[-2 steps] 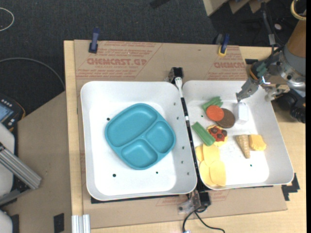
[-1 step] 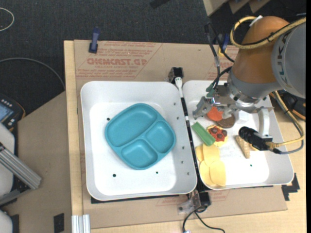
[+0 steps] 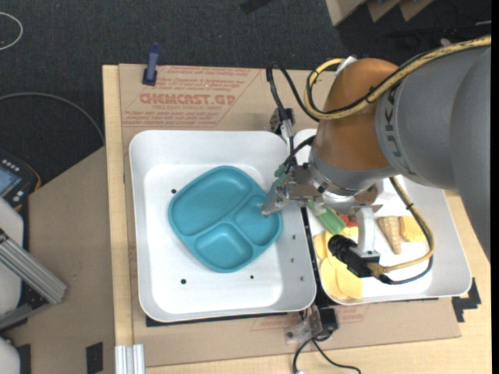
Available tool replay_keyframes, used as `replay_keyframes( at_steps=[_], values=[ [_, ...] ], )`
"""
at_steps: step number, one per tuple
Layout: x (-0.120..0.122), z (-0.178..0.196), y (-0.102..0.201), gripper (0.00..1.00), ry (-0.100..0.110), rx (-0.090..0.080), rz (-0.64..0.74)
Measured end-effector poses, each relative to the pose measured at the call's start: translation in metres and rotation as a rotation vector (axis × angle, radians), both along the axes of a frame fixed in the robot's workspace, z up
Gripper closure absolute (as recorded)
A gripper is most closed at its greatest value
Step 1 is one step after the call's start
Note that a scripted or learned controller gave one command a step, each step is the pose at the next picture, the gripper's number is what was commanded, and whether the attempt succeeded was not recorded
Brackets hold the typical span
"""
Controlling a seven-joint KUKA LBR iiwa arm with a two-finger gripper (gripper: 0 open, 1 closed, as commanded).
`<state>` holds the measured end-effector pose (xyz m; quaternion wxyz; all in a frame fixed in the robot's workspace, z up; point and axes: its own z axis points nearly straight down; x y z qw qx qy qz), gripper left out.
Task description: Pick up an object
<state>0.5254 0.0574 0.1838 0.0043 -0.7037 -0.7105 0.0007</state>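
Hovering gripper (image 3: 274, 201) over right edge of left bin (image 3: 148, 209), touching rim of teal divided plate (image 3: 222, 218). Jaw state: cannot tell. Plate is lying flat in bin; nothing lifted, grasp pending.

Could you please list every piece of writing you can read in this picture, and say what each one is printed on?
"CHEMCAST G P": large red print on the brown board behind the left bin; the last letters are uncertain.
Smaller red lines above and below that print: too blurred to read.
Dark letters on the grey arm, beside the orange band: cut off and unreadable.
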Motion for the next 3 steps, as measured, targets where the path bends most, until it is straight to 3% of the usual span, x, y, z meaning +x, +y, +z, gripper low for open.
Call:
replay_keyframes(
  at_steps=[1, 2, 3],
  values=[
    [0.040, 0.004, -0.072, 0.00, -0.011, -0.009, -0.016],
    [0.040, 0.015, -0.068, 1.00, -0.012, -0.006, -0.011],
    [0.016, 0.102, -0.070, 1.00, -0.015, -0.005, -0.009]
  ],
)
